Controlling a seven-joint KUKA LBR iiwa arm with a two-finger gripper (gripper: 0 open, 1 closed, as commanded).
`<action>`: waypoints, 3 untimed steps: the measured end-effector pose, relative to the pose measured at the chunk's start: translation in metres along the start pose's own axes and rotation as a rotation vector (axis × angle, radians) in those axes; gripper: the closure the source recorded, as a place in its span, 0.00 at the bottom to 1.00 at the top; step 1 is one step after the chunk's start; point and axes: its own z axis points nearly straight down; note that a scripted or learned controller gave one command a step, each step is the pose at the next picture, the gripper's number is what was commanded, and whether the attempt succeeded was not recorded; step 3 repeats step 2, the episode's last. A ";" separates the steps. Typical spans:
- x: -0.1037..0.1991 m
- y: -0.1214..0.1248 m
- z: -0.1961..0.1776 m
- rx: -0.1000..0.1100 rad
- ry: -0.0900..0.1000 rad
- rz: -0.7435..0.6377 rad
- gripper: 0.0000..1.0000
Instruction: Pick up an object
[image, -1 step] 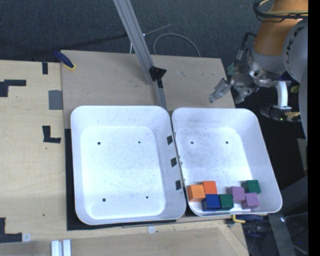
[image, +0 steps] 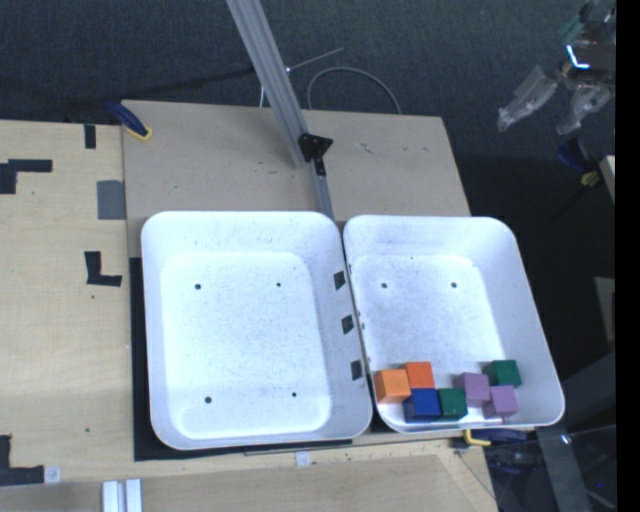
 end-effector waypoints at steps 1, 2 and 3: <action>0.095 -0.036 0.084 0.018 0.005 -0.006 0.00; 0.166 0.003 0.200 0.018 0.003 -0.003 0.00; 0.166 0.003 0.200 0.018 0.003 -0.003 0.00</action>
